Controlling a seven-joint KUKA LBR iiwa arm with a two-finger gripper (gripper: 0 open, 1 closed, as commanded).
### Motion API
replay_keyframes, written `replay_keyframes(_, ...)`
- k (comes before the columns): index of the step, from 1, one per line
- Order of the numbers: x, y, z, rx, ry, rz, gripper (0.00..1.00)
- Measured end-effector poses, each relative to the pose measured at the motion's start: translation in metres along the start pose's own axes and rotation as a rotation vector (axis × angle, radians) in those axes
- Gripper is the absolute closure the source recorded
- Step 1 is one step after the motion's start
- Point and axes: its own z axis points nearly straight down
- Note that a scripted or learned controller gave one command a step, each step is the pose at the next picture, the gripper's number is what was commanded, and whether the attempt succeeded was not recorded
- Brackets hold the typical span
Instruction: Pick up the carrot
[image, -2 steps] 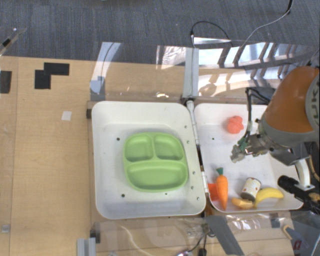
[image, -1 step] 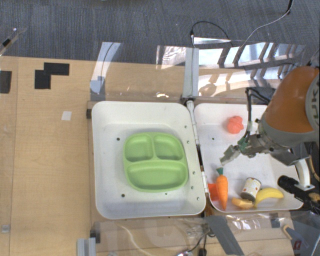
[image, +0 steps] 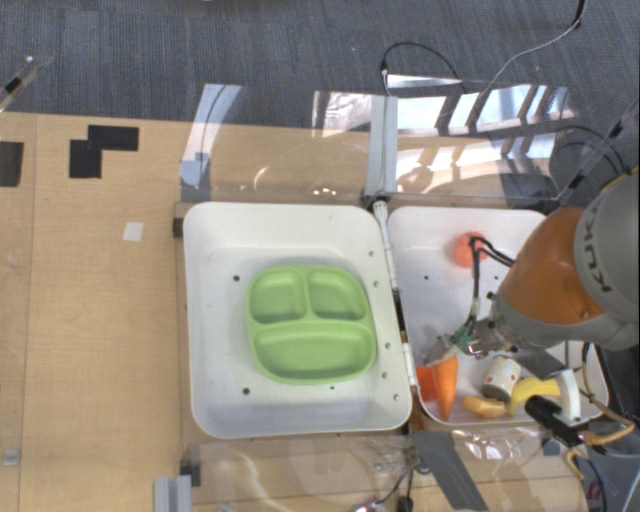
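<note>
The fingers (image: 466, 343) are hovering low in the right bin (image: 425, 240), but whether they are spread or pressed together I cannot tell, since the wrist is crowding them. The carrot (image: 446, 384) is lying against the bin's near wall, just beside the fingers at about seven o'clock, apparently not yet gripped. This looks like the approach step, so the next move is calling for a short shift toward seven o'clock and a descent over the carrot.

Two bins (image: 215, 330), one carrot (image: 446, 384), one plate (image: 310, 325)
</note>
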Motion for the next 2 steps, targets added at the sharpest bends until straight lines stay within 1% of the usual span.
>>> replay_keyframes(1, 0.000, 0.004, -0.011, -0.009, -0.002, -0.003, 1.00)
replay_keyframes(2, 0.052, 0.066, -0.140, 0.010, 0.002, 0.155, 1.00)
